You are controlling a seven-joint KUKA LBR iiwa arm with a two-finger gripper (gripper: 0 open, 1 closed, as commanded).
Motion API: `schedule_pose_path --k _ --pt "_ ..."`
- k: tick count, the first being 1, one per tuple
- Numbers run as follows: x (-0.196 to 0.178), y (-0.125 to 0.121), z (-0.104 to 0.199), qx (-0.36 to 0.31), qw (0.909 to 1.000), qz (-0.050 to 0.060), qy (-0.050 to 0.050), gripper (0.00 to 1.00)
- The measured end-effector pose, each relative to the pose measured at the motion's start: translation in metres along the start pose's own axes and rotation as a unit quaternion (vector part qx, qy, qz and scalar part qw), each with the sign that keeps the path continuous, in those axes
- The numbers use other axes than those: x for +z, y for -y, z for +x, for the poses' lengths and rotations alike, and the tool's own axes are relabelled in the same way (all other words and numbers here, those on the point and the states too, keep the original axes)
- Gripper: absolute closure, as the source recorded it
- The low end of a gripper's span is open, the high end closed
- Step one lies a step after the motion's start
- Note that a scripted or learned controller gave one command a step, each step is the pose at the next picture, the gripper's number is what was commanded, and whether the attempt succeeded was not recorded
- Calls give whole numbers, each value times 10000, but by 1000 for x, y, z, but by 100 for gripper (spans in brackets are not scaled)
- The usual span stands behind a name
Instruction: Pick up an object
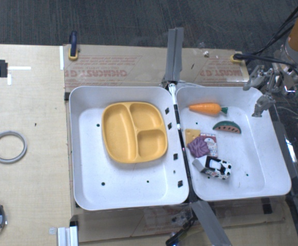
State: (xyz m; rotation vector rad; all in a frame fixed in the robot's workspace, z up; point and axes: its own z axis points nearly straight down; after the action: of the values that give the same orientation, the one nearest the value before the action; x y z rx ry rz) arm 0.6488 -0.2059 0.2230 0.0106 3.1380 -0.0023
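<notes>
Orange, tapered plastic carrot [206,108] lay in the right shallow white bin [277,152] near a watermelon-slice toy [226,127], while the metal two-finger gripper [264,104] hovered open, holding nothing, over that bin's far right corner

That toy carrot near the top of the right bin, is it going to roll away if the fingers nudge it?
Probably, somewhat. The carrot lies on its side on the smooth floor of the right bin and looks round and tapered, so a nudge would likely curl it in an arc. It looks like stiff plastic, so it shouldn't flop when lifted.
</notes>
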Motion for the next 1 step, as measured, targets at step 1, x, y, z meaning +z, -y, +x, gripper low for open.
schedule_pose_path --k 1 --pt "69 -23 -7 1834 9830 0 -3 0"
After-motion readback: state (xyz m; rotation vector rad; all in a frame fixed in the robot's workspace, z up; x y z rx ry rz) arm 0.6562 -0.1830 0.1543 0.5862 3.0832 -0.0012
